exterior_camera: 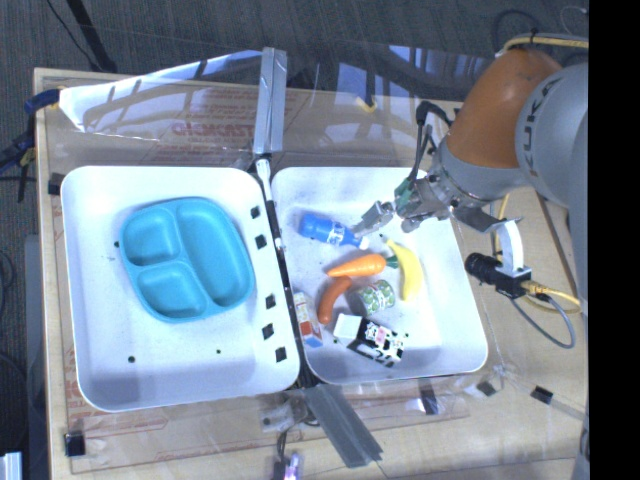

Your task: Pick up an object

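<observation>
The right bin [450, 333] holds several small objects. A blue bottle [326, 229] lies on its side near the bin's middle left. Below it are an orange carrot [356, 265], a red-orange sausage [330, 300], a yellow banana [407, 268], a green can [377, 295] and a black-and-white patterned box [376, 339]. My gripper [390, 219] hangs over the bin between the bottle's right end and the top of the banana. It is open, with nothing between its fingers.
The left bin [90, 358] holds a blue divided plate [186, 256]. A ridge with black clips [268, 268] separates the bins. The arm's orange band [500, 108] and grey wrist sit over the right bin's far right corner. A black cable fitting [495, 270] lies beyond the right rim.
</observation>
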You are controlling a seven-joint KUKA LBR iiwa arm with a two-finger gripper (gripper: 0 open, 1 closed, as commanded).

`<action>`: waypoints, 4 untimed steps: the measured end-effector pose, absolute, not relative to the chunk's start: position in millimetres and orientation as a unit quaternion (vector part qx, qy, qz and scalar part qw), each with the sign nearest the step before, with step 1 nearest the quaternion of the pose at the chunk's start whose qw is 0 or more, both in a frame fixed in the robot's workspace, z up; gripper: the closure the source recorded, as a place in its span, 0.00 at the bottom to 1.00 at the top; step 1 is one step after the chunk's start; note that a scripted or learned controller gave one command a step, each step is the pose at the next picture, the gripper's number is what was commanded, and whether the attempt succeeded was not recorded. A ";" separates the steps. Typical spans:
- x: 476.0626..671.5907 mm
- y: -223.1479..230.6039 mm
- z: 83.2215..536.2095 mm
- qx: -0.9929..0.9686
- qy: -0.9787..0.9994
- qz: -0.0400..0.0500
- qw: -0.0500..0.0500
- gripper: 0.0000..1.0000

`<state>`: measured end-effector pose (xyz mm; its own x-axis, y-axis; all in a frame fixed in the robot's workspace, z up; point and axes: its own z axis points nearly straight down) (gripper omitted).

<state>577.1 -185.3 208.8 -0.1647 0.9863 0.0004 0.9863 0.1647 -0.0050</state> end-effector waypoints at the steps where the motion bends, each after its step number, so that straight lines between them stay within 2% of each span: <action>1: 527.1 -183.4 106.5 -0.619 -0.786 0.000 -0.001 0.00; 2: 564.0 -163.7 89.3 -0.690 -0.724 0.001 0.001 0.00; 3: 564.2 -163.5 96.3 -0.689 -0.725 0.003 0.001 1.00; 4: 589.3 -103.1 204.0 -0.755 -0.656 0.002 0.001 1.00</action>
<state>589.3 -103.1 204.0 0.1404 0.9901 -0.0016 0.9901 -0.1404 -0.0030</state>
